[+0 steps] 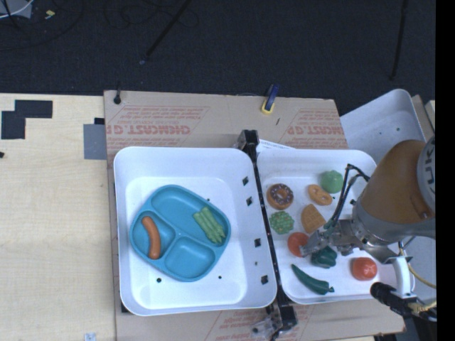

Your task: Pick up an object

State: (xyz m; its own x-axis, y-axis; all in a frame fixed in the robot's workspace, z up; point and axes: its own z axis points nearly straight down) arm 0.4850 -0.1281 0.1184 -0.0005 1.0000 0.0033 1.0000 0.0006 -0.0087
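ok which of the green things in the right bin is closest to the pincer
The small dark green piece, right at the pincer. The long green pepper lies below it, the broccoli-like piece sits to its left, and the round green one is at the bin's top.

Both white bins (128, 190) look like smooth, slightly glossy plastic. The blue divided plate (178, 258) at centre left is glossy plastic too. Under the bins lies matt brown printed cardboard (213, 119). The surface (50, 226) at left looks like pale, matt wood. The toy foods at right appear smooth plastic.
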